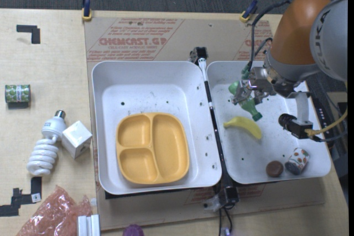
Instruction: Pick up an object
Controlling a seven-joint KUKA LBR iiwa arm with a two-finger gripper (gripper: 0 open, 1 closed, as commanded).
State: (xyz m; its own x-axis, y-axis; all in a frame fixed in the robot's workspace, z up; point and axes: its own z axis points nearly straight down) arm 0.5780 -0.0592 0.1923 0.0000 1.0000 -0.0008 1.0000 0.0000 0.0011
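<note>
My gripper (247,92) hangs over the upper middle of the right bin (310,174), directly above a green toy (255,113) that pokes out on both sides of it. Part of the green toy is hidden under the gripper. Just below lies a yellow banana (244,126) on the bin floor. Near the bin's front right sit a brown round piece (274,168) and a white spotted object (298,161).
The left bin (105,119) holds a yellow divided plate (152,147). Left of the bins, on the bench, lie a spiral light bulb (45,143), a white cube (76,138), a small green can (17,93) and a pink mesh bag (52,215).
</note>
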